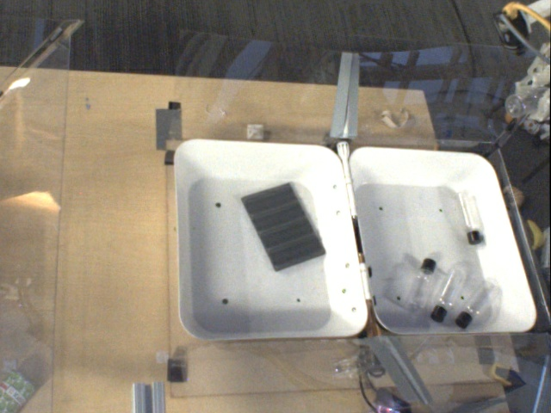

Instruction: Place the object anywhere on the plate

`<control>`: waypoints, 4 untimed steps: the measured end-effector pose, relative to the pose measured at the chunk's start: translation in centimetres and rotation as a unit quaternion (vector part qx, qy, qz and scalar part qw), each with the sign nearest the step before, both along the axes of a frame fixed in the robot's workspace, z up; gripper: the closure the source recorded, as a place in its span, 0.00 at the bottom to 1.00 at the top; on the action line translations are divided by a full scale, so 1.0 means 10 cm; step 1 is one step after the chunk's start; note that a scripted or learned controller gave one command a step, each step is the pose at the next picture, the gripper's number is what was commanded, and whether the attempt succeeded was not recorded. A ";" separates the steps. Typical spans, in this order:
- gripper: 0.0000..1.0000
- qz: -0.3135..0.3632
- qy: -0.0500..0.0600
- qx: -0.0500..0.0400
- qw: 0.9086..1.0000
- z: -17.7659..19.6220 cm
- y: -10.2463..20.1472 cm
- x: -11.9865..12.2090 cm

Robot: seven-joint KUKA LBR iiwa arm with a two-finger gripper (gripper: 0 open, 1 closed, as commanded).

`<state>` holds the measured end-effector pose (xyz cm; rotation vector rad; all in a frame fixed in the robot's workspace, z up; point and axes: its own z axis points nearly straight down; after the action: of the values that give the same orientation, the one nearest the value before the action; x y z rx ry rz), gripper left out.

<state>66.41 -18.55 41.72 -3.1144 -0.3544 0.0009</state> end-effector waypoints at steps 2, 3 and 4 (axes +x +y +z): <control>1.00 -0.001 0.001 -0.003 1.000 0.25 -0.16 0.00; 1.00 0.002 0.003 -0.002 1.000 0.33 -0.14 0.01; 1.00 0.051 -0.002 -0.004 0.999 0.18 -0.20 -0.72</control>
<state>59.24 -20.52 43.54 -3.0996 -0.5152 -0.0031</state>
